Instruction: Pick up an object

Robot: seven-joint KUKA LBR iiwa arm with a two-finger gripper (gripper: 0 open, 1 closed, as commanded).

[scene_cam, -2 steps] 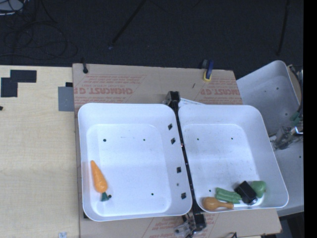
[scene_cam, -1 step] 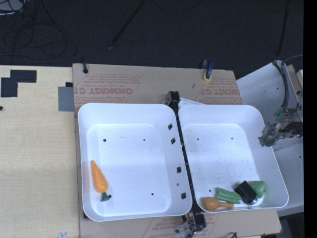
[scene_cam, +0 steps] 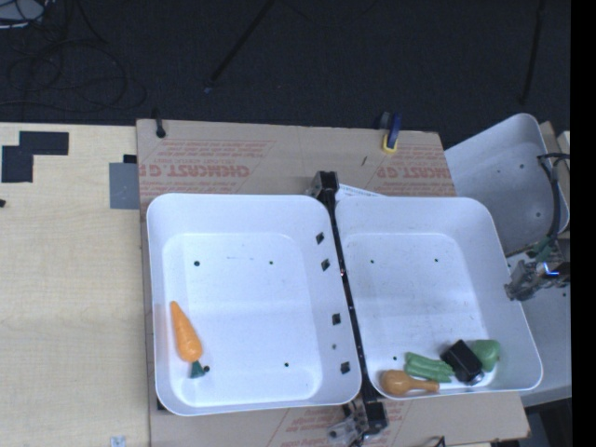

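Two shallow white bins stand side by side on a sheet of brown cardboard [scene_cam: 279, 161], seen from above at a slant. The cardboard bears red printed lettering that appears upside down and mirrored from this angle; it cannot be read with certainty. A similar red print shows on the cardboard's near edge, too small to make out.

The left bin [scene_cam: 158, 250] holds an orange toy carrot [scene_cam: 184, 332] with a small dark green top, lying against the bin's near-left side.

The right bin [scene_cam: 498, 240] holds four things clustered in its near-right corner: a yellow-orange pear-shaped toy [scene_cam: 407, 383] nearest the front rim, a green pod-like vegetable [scene_cam: 426, 367] just behind it, a small black block [scene_cam: 463, 360] touching the pod's right end, and a rounded green piece [scene_cam: 486, 350] just right of the block.

A black divider strip [scene_cam: 337, 287] with small clips runs between the two bins. A blue-and-yellow clamp [scene_cam: 391, 131] sits at the cardboard's far edge.

The gripper [scene_cam: 529, 277] appears at the right edge, outside the right bin's rim and well apart from every object; whether its pincer is open or closed cannot be told.
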